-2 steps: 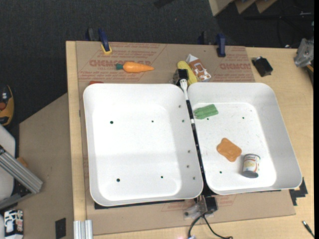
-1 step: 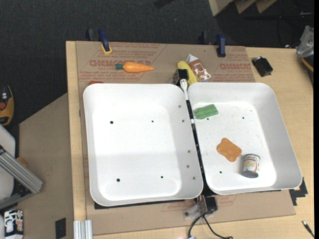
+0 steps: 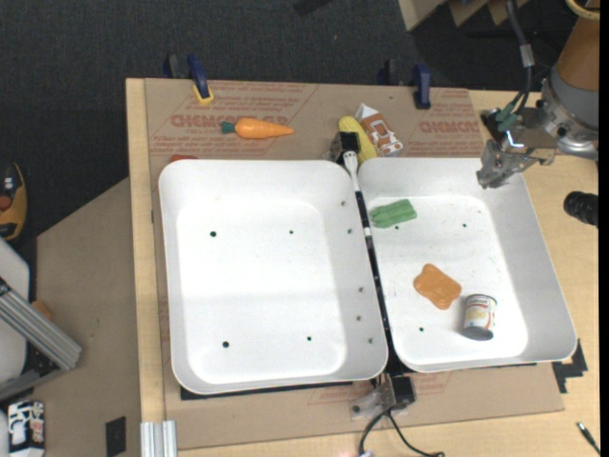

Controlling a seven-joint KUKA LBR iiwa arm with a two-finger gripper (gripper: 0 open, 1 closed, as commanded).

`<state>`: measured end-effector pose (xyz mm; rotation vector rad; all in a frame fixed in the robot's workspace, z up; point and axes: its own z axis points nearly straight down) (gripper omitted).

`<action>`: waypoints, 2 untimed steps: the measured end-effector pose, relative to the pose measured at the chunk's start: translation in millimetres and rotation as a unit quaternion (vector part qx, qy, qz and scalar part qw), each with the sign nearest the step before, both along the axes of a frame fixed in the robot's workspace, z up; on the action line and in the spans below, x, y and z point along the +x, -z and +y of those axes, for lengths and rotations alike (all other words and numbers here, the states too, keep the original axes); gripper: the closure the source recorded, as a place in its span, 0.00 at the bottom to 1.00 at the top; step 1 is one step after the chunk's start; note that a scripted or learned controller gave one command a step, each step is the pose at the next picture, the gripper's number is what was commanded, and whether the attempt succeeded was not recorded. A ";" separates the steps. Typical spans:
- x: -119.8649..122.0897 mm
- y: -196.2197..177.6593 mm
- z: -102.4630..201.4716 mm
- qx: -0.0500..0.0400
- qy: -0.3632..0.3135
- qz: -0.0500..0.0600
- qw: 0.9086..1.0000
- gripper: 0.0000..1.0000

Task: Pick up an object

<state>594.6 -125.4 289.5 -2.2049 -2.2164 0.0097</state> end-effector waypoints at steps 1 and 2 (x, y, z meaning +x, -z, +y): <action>-20.3 -56.9 46.6 -0.003 0.000 -0.011 1.000 1.00; -44.7 -109.9 91.3 -0.003 0.000 -0.012 1.000 1.00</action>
